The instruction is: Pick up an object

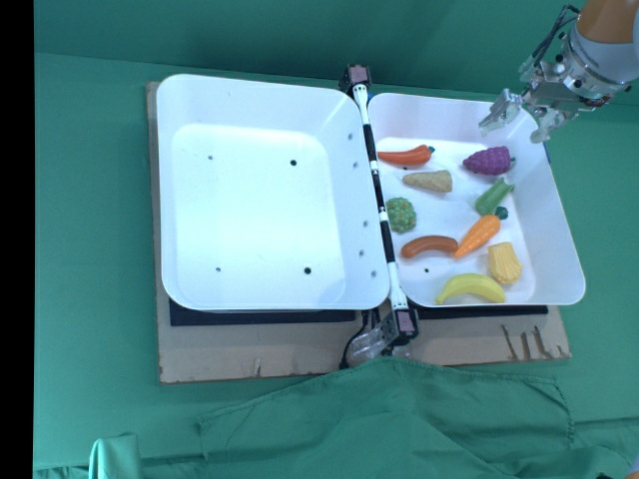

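Pick not started: tool (521, 111) is open and empty, hovering above the right bin's (565, 267) far right corner, just beyond the purple grapes (487, 161); all toy foods lie in that bin, nothing lifted.

Our arm, as we see it at the top right

We see an orange band (611, 3) above a pale grey wrist (602, 56), thin dark cables (548, 40) looping along its left side, and a silvery metal gripper (521, 117) with small dark fittings and two pale, blocky fingers (496, 114).
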Motion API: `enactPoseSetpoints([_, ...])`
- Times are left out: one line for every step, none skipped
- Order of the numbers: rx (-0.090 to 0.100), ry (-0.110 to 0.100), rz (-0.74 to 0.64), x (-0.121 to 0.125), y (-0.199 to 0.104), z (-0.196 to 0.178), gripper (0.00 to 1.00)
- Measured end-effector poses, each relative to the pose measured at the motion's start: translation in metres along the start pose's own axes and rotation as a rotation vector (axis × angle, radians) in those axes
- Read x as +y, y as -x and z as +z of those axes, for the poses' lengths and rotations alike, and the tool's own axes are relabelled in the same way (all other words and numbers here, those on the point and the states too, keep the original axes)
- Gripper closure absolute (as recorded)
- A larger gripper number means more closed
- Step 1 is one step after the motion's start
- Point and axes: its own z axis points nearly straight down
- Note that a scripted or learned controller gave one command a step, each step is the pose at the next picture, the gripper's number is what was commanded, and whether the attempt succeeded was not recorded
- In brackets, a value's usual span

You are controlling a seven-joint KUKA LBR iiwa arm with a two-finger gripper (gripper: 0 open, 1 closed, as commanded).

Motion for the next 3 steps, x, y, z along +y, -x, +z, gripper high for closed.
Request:
enactPoseSetpoints([0.011,-0.020,-0.004,-0.059,-0.003,0.063,0.00])
enactPoseSetpoints([0.011,-0.019,-0.002,-0.121,-0.002,0.074,0.00])
enactPoseSetpoints([0.002,0.000,-0.003,-0.135,-0.024,0.108,0.00])
